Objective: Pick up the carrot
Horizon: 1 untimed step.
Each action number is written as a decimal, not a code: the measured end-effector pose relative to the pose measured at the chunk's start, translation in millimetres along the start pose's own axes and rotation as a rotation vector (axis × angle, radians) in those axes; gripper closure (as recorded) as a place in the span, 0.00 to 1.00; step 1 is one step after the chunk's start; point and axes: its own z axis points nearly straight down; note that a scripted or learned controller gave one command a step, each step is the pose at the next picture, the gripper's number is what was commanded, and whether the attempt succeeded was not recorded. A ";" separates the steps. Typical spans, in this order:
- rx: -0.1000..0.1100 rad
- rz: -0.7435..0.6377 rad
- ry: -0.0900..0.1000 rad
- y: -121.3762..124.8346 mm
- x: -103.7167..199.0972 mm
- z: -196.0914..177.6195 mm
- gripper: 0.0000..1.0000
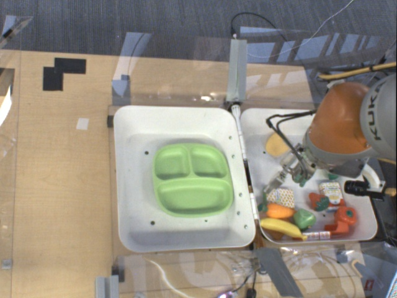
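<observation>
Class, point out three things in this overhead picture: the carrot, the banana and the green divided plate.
carrot (278, 212): camera view, middle of its orange body, right bin.
banana (282, 228): camera view, middle of its yellow curve, right bin's near edge.
green divided plate (193, 197): camera view, its large front compartment, left bin.

We're seeing a light wood bench (56, 185) with black tape marks (61, 72), dark grey carpet (155, 11) lying beyond it, clear panels (180, 67) catching glare, and a black cable (338, 8) trailing top right.
</observation>
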 end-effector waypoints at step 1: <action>0.014 -0.244 0.026 -18.0 -53.2 -99.9 0.00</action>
